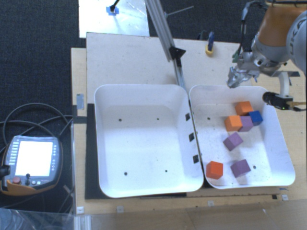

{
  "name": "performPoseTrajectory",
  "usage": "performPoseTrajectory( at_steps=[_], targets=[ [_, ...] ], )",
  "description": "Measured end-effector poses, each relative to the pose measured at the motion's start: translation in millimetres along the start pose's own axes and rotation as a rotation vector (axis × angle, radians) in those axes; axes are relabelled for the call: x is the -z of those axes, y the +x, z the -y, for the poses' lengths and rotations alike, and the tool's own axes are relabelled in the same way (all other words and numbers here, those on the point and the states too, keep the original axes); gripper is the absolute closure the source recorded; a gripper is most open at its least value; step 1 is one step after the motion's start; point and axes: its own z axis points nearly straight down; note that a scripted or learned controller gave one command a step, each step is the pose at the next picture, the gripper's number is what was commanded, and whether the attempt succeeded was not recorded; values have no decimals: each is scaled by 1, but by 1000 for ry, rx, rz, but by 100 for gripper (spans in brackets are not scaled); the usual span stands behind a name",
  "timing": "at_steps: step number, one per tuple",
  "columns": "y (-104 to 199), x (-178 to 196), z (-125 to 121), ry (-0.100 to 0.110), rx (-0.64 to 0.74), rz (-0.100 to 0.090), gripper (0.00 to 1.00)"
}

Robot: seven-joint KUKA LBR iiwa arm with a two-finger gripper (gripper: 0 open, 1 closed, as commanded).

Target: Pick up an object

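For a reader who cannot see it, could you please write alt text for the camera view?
A grey and orange robot arm holds its gripper above the far edge of the right bin, which contains seven small blocks: three orange, three purple and one blue block. The left bin sits beside it on the bench, and a teach pendant lies at the far left.

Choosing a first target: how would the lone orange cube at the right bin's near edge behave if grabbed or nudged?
The orange cube has flat faces, so it should slide rather than roll. It looks rigid and probably light. Sitting close to the right bin wall, a nudge may jam it there.
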Motion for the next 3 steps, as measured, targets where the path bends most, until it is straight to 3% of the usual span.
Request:
performPoseTrajectory(
  at_steps=[1, 3],
  targets=[
    [0, 40, -2, 3, 0, -1, 100],
    [101, 27, 24, 10, 5, -4, 100]
  ],
)
